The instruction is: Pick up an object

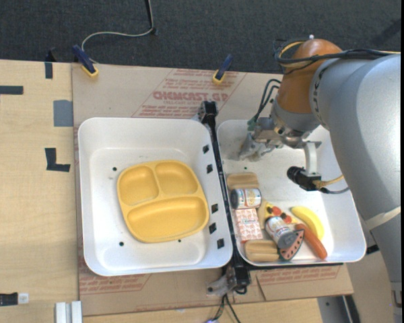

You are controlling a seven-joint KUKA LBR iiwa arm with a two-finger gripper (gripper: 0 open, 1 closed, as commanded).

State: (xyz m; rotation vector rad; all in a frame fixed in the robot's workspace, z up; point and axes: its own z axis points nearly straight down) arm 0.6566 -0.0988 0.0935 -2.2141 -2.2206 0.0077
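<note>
Objects (276,227) lie crowded along the near side of my right bin (337,180): a can, a banana, small packets. My tool (256,145) hangs over that bin's far left corner, clear of them; whether it is apart or together I cannot tell. A yellow divided plate (163,200) sits in the left bin (94,180).

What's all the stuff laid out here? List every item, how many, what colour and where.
Bins: two, white, side by side on the bench.
Divided plate: one, yellow, in the left bin.
Small can: one, silver, in the right bin's left side.
Banana: one, yellow, in the right bin's near part.
Carrot: one, orange, beside the banana.
Clamps: two, blue and yellow, at the board's far edge.
Arm: one, grey with orange band.
Gripper: one, above the right bin's far end.
</note>
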